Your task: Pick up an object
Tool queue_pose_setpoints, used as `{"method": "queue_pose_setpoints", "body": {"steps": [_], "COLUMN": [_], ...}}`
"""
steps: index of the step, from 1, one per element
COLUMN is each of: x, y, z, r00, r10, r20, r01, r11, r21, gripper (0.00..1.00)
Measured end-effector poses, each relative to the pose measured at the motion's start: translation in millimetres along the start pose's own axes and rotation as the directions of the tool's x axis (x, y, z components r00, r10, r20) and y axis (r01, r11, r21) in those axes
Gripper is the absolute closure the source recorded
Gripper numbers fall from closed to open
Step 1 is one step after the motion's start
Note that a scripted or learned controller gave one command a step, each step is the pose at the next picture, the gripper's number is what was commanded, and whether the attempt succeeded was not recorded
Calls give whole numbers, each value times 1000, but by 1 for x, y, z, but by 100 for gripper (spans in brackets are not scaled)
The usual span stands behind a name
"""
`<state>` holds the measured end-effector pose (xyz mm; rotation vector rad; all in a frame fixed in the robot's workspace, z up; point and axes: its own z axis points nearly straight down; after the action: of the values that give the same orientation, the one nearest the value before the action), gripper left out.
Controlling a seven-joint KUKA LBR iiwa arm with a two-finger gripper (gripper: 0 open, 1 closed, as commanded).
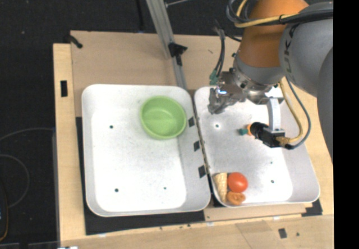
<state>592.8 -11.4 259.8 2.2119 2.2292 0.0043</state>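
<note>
Dark floor surrounds your tan desk [112,57], which carries two shallow white bins side by side. Look in the left bin [112,186] and you find a green bowl [163,117] near its upper right corner. Your end effector [216,103] hangs over the upper left part of the right bin [291,186]; you cannot tell its finger state. A red tomato [238,181], a pale wedge [221,181] and an orange piece [235,198] cluster at that bin's lower left corner.

Bright, even overhead light washes the white bins [112,186] nearly flat; shadows are faint and short. Beyond the surface [112,57] everything sinks to black. Slightly soft, grainy focus throughout.
</note>
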Motion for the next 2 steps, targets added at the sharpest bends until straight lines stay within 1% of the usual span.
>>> {"method": "queue_pose_setpoints", "body": {"steps": [1,2], "x": [51,98], "y": [8,38], "z": [8,9], "r00": [1000,1000], "r10": [1,1], "r20": [1,0], "r01": [-1,-1], "r11": [1000,1000], "r21": [0,0], "gripper": [100,100]}}
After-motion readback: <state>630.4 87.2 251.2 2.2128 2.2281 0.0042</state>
